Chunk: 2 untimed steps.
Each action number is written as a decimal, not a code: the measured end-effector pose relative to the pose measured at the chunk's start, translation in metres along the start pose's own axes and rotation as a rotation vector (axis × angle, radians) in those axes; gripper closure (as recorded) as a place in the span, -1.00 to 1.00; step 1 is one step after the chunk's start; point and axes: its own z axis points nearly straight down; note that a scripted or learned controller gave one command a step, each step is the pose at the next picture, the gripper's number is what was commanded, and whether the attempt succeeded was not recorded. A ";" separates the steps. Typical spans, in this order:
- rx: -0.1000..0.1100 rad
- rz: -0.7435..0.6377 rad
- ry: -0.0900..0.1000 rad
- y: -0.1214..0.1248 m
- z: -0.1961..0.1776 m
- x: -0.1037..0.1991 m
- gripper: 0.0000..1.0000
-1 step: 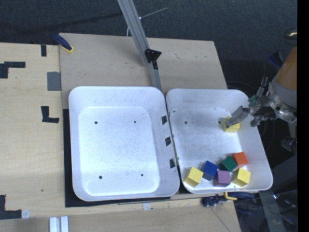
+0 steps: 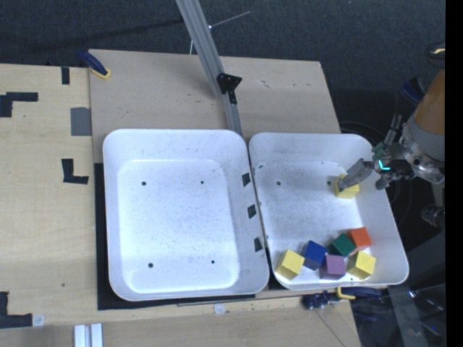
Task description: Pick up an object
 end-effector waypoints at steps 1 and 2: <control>0.006 0.001 0.001 -0.003 0.064 0.003 -1.00; 0.006 0.001 0.001 -0.004 0.129 0.003 -1.00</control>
